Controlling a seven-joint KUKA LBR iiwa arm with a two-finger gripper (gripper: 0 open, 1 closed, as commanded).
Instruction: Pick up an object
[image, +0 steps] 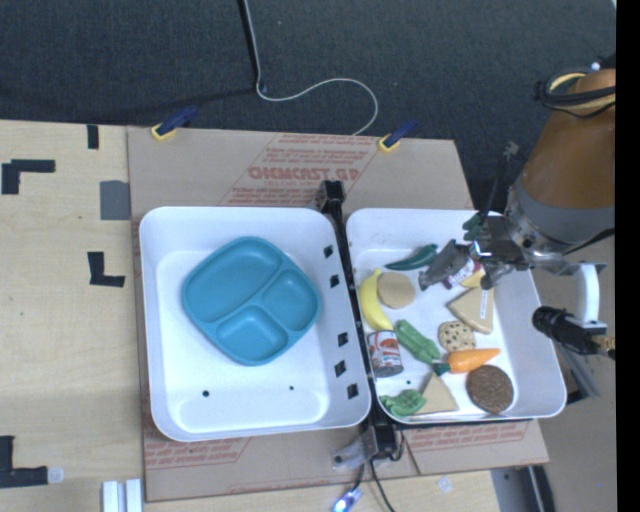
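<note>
The right bin (520, 395) holds toy food: a yellow banana (373, 300), a tan round biscuit (396, 291), a dark green pepper (410, 258), a green pickle (417, 341), a small can (386, 353), a chip cookie (455, 334), an orange carrot (472, 359), a cheese wedge (473, 310), a brown cookie (490, 388) and a sandwich wedge (437, 394). My gripper (447, 268) hangs over the upper middle of this bin, just right of the pepper and above the cheese wedge. I cannot make out its grip.
The left bin (165, 400) carries a blue divided plate (251, 299). A black clamp strip (347, 300) runs between the bins. The arm's orange and grey body (565, 170) fills the right side above the bin. A white cable (300, 95) lies on the dark floor behind.
</note>
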